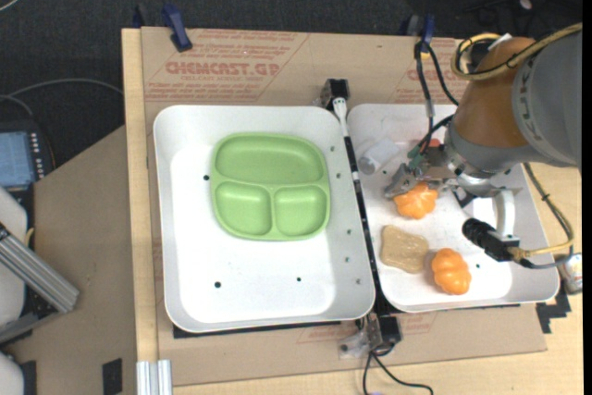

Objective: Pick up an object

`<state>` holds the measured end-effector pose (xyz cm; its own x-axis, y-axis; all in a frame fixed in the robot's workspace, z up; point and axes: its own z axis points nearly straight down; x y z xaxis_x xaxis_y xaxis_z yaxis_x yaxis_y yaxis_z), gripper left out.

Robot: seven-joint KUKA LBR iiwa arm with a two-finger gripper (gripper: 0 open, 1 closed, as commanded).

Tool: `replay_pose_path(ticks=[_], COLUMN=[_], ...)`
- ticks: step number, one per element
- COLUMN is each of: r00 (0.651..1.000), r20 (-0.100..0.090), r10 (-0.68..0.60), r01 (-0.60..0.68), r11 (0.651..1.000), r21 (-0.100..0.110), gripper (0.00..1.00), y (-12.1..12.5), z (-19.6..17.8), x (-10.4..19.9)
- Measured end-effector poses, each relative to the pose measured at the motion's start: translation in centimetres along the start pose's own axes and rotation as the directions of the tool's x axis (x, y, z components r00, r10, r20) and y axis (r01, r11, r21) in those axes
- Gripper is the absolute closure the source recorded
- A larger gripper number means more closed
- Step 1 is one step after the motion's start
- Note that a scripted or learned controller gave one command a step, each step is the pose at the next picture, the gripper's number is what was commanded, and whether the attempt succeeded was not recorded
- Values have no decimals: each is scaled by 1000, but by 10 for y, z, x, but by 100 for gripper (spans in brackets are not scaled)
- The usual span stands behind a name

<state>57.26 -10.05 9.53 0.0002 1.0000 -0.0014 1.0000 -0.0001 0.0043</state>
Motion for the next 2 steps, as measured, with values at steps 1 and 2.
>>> replay_pose_path(ticks=[1, 2], r00=[1000, 1000], r20=[-6, -6], r10=[-7, -11], r01=[7, 11], r11=[1000, 1000], r21=[0, -4], gripper=[100, 100], y=[-61, -93], z=[-95, -177], x=[82, 160])
